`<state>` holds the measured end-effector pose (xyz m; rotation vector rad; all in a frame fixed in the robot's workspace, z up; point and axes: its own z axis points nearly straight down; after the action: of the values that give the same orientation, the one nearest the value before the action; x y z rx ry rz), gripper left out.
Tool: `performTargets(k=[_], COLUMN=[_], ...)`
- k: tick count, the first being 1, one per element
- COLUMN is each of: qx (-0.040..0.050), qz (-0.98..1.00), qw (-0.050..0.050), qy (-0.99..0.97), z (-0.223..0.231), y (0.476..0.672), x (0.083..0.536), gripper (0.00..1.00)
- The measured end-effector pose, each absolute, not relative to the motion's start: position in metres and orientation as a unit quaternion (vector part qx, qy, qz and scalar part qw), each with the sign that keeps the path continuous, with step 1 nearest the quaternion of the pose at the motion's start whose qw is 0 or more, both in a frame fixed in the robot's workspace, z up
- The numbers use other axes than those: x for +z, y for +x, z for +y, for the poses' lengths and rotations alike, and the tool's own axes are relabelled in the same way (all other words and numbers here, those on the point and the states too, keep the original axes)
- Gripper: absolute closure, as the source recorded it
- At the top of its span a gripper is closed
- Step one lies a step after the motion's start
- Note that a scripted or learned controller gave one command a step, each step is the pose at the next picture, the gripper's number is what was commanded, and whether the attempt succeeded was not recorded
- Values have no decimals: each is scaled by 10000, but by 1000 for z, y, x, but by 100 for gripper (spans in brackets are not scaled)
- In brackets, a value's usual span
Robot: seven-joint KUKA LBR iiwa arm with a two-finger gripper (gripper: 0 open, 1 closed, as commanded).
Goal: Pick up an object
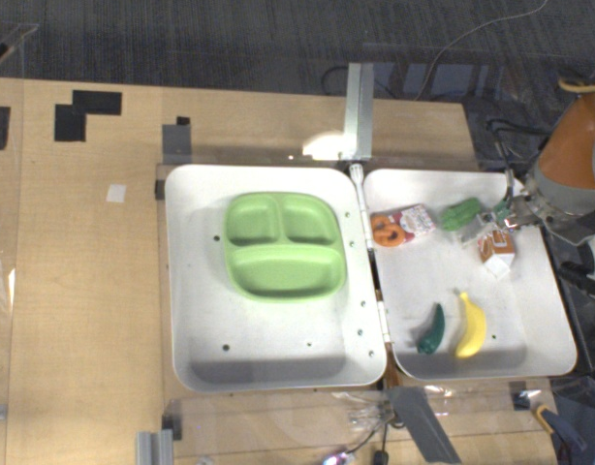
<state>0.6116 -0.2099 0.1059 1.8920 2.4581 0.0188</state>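
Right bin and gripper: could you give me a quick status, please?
Gripper low at right bin far edge, by brown-white carton. Nothing seen held. Banana, green pepper near front, untouched.

The arm [574, 158] enters from the right edge of the camera view, its orange band uppermost and the grey wrist section below it, angled down and to the left. The end effector [508, 213] sits low at the wrist's tip, small and dark; its fine detail is too small to make out.
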Motion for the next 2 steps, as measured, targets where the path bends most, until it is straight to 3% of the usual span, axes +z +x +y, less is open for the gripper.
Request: performTargets(k=[1,2], qx=[83,66], qz=[7951,7947], qw=[296,297], qy=[6057,6063], z=[-210,-211], y=[617,616], x=[121,120], gripper=[100,0])
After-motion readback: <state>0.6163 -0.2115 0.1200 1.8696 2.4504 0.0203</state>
